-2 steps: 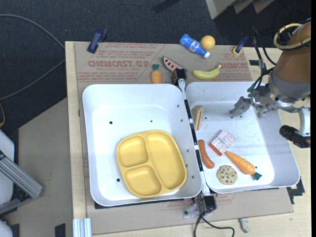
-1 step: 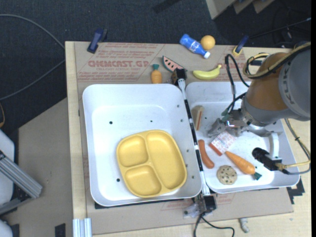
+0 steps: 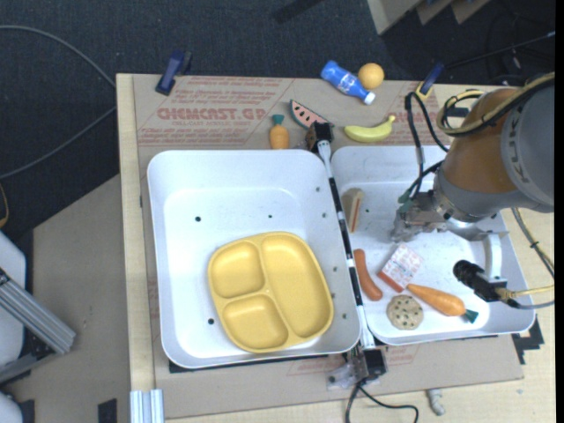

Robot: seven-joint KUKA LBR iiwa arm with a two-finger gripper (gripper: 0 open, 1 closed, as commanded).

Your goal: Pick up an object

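Note:
The right bin [image 3: 379, 170] holds a red sausage [image 3: 366, 274], a small white and pink packet [image 3: 404, 264], an orange carrot [image 3: 436, 300], a round cookie [image 3: 404, 311] and a tan bun stick [image 3: 353, 210]. My gripper [image 3: 409, 225] points down into this bin near its middle, just above and behind the packet and to the right of the bun stick. Nothing shows between it and the bin floor. The grey and orange arm [image 3: 480, 161] covers the bin's right part.
A yellow divided plate [image 3: 269, 289] lies in the left bin [image 3: 176, 192]. Behind the bins on the bench lie a banana [image 3: 370, 130], a blue bottle [image 3: 346, 80], an orange [image 3: 371, 75], a watermelon slice [image 3: 304, 113] and a small orange toy [image 3: 279, 136]. Cables hang near the arm.

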